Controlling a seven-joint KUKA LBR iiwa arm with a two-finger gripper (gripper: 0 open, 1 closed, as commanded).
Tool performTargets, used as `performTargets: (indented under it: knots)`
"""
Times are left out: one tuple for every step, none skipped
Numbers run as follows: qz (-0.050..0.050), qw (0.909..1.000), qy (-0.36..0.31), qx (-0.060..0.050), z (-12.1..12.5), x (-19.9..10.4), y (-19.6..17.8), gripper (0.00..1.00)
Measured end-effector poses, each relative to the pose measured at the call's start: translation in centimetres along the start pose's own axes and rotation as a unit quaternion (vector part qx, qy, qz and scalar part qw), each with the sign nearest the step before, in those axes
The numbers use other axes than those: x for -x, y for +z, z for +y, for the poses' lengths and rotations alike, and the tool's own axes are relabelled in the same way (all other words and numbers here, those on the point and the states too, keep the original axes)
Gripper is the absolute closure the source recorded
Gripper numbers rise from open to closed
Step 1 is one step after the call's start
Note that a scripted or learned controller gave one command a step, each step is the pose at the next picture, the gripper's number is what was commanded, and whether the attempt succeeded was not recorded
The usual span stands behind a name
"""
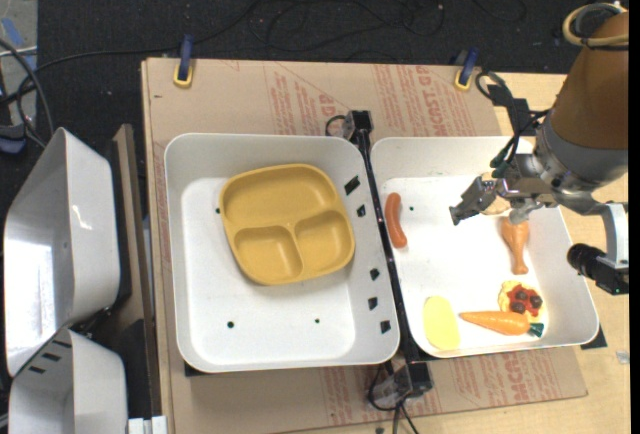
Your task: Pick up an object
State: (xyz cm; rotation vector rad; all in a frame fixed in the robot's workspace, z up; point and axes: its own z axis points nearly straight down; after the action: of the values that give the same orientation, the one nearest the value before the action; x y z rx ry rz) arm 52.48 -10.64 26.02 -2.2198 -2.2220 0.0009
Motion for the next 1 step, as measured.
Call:
performTargets:
  knots:
    - [0.0, 1.0, 0.001, -0.002, -0.97, -0.38, 5.51, 0.0]
